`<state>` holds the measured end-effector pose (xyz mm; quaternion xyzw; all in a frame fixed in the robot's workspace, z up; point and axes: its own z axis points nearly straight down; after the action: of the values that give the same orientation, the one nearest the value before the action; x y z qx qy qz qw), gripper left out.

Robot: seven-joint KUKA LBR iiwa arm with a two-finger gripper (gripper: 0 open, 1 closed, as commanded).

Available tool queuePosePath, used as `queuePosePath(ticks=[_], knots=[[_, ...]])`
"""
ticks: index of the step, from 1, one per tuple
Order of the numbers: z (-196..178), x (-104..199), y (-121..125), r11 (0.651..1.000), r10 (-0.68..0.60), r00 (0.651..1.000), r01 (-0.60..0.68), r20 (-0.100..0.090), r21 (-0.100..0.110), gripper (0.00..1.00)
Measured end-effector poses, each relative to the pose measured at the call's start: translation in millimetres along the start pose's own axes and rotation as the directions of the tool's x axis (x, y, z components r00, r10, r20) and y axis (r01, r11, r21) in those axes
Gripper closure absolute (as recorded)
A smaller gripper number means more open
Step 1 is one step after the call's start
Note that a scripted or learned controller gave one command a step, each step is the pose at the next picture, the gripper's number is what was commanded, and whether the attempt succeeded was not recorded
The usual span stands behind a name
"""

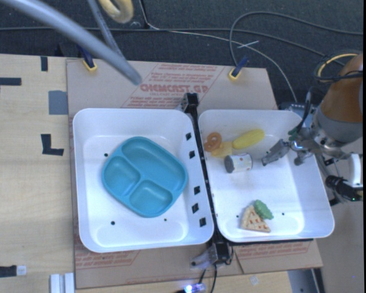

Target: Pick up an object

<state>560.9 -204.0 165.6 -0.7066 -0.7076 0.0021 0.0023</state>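
While reaching from right, gripper (285,154) hovers over right bin (311,221).

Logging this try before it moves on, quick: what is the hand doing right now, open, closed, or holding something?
Hand: open, holding nothing, over the right bin, to the right of the grey cylinder.
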Motion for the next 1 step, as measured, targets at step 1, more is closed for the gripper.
queuePosePath(ticks=[1], knots=[[52.0, 6.2, 7.8, 1.000, -0.001, 1.000, 0.001, 0.000, 0.000, 0.00]])
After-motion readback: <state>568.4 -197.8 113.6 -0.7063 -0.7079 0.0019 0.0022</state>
